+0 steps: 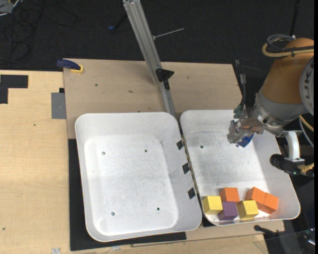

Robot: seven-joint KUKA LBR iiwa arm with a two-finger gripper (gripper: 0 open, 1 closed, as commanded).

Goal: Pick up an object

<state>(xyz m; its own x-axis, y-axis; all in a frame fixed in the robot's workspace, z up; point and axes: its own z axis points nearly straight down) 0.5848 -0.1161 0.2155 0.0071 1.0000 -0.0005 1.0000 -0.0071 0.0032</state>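
Left to right, we see the left bin [95, 131], then the right bin [212, 126] with its blocks [238, 202] bunched in the near corner. Our claw [239, 136] hangs well apart from them, with something blue at its tips; we cannot tell its grip. Descending here risks closing on bare floor, and the crowded blocks could jam it.

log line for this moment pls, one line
arm: over right bin | gripper: above bin floor, blue object at its tip, grasp unclear | blocks: clustered at bin's near edge | left bin
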